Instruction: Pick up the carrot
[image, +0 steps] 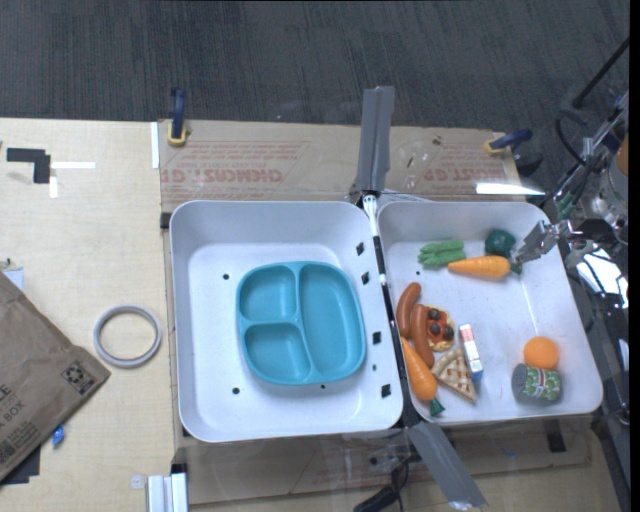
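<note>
1. Carrot (480, 267): upper right bin (560, 300), long axis horizontal, tip pointing left.
2. Gripper (528, 249): fingers apart, at its stem end.
3. Green beans (441, 252) just above-left; broccoli (500, 242) above.

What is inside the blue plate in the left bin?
Nothing shows in the blue plate: its three sections look bare. It sits in the left bin, hiding the floor beneath it. The carrot lies in the right bin.
</note>
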